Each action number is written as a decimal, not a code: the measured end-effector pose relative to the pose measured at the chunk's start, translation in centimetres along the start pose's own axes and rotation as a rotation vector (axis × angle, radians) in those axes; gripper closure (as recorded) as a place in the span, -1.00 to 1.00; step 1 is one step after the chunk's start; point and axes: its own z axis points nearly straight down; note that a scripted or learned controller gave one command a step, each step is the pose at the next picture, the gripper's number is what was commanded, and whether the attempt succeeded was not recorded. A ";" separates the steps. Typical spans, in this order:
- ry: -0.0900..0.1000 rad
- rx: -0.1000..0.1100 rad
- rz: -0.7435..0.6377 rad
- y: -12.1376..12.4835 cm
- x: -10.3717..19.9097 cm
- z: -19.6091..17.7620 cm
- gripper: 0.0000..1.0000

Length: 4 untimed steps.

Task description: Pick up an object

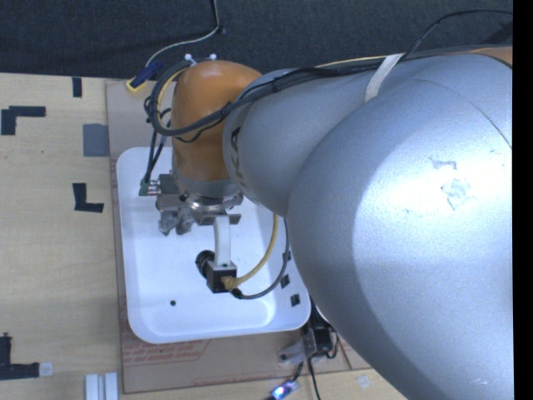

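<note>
The arm (400, 223) comes in from the view's right and covers most of that side, its grey shell bright with glare. Its orange band (208, 115) sits over the far part of a white bin (154, 265). Below the band the claw (177, 223) hangs over the bin's floor, toward the far left. The claw is seen from above, past its own mount, so I cannot tell whether it is spread or pressed together.

A dark speck (172, 302) lies on the bin floor toward the near left corner, well apart from the claw. It is too small to tell what it is, and it is the one thing to pick that can be made out there. Two small black marks (293, 300) sit by the bin's right wall, close to the arm's edge.

The bin rests on a brown sheet (162, 352) with faint red print along its near edge. The sheet lies on the pale wooden counter (50, 248). Black tape marks the counter left of the bin. One L-shaped piece (83, 198) is near the bin's left rim, and an angled piece (21, 119) is farther left. A grey patch (96, 138) lies between them, nearer the far side. A blue plug (143, 77) with pale wires lies at the counter's far edge, just left of the band. Behind the counter is a dark backdrop (83, 15), and a thin black cable (214, 7) runs down it.
</note>
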 end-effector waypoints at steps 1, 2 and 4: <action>0.005 -0.024 0.006 4.1 -3.2 -10.5 1.00; 0.000 -0.002 0.001 1.4 0.1 -0.4 1.00; -0.002 0.004 0.004 1.1 -0.1 -2.0 1.00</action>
